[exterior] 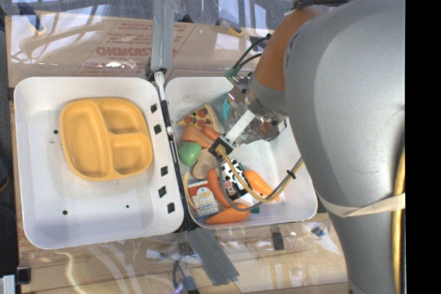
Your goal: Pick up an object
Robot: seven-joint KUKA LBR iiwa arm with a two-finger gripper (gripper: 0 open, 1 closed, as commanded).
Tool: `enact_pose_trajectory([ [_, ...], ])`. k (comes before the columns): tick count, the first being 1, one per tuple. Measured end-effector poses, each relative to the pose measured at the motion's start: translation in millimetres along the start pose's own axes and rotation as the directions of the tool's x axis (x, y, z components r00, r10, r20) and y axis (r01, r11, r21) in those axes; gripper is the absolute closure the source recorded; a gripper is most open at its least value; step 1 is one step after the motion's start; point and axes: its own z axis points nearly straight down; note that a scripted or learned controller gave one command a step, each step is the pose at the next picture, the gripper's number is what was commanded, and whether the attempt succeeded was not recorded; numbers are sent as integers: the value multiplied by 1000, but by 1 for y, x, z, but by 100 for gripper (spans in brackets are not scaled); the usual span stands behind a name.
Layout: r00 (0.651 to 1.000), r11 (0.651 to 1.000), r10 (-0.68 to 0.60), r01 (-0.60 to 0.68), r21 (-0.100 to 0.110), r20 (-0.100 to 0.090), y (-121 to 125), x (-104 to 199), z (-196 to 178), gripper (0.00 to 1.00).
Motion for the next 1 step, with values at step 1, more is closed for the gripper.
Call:
enact_pose_trajectory([
  [1,951,951,308,-308,1,4,-20,46,2,100],
])
